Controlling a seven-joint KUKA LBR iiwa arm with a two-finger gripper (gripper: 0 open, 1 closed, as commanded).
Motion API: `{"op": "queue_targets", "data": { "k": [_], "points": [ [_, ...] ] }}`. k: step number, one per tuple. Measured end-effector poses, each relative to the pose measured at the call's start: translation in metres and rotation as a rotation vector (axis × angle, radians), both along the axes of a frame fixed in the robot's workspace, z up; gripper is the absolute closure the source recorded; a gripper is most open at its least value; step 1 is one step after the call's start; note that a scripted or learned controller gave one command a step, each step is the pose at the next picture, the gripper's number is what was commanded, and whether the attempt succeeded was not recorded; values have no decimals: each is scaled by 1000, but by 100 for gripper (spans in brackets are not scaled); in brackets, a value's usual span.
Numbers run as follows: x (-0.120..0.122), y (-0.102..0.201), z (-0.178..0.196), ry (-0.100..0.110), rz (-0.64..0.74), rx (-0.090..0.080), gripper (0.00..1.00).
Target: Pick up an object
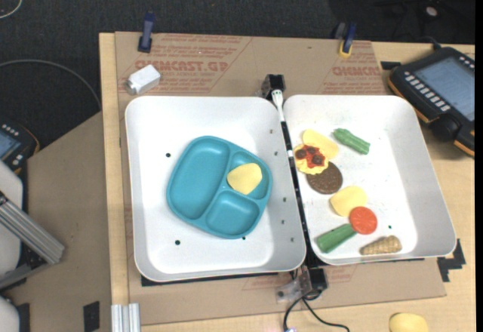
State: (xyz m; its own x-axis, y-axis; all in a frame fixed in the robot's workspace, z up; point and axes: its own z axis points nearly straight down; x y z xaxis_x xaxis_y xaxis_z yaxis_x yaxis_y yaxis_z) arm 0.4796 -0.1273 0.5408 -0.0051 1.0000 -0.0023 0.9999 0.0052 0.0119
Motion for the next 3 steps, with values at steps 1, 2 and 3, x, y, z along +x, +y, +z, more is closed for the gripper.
{"op": "queue_targets", "data": {
  "k": [1,2,3],
  "points": [
    [1,-2,6,4,-5,-1,100],
    [1,-3,17,-1,-5,-3,100],
    [2,-3,27,-6,-4,-5,100]
  ]
}}
